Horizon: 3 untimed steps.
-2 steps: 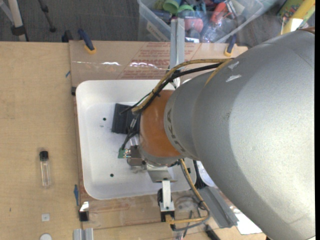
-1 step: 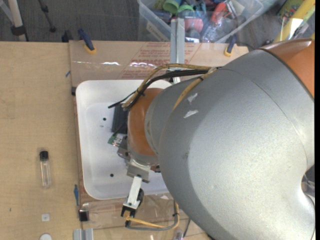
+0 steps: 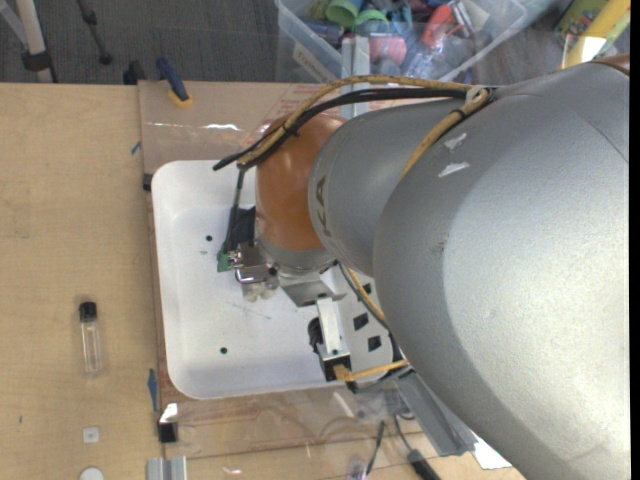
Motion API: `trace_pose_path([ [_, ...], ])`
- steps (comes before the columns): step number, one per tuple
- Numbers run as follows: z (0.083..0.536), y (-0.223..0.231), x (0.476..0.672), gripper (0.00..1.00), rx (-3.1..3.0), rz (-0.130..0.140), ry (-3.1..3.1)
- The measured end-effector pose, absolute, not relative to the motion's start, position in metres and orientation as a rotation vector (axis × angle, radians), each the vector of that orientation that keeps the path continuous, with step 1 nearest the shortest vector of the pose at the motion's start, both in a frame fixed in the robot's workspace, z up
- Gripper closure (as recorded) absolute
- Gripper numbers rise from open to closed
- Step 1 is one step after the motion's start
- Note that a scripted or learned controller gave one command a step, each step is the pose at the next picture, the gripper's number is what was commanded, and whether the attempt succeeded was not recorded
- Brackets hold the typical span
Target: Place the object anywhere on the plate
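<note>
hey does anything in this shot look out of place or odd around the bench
One thing stands out: a small clear vial with a black cap lies on its side on the bare wooden bench, left of the white bin and outside it. The arm covers most of the bin.

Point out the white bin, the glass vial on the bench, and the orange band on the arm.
white bin [image 3: 190, 268], camera view, bare floor left of the arm.
glass vial [image 3: 91, 340], camera view, its clear body.
orange band [image 3: 285, 193], camera view, its rounded side.

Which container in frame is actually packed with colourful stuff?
The clear plastic tub beyond the bench's far edge, crammed with bright toys. The white bin under the arm shows bare floor.
</note>
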<state>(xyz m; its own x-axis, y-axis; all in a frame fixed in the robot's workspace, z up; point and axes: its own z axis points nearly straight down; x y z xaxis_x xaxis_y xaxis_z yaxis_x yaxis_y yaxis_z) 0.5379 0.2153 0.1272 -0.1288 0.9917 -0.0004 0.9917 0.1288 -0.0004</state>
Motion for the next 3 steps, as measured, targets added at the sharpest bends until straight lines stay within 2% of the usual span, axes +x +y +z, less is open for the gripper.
trace_pose_path([
  [1, 0.192, 0.201, 0.600, 1.00, 2.525, -0.002, 1.870],
  [2, 0.114, 0.228, 0.599, 1.00, 2.726, 0.037, 1.564],
  [3, 0.133, 0.208, 0.649, 1.00, 2.997, 0.004, 0.947],
])
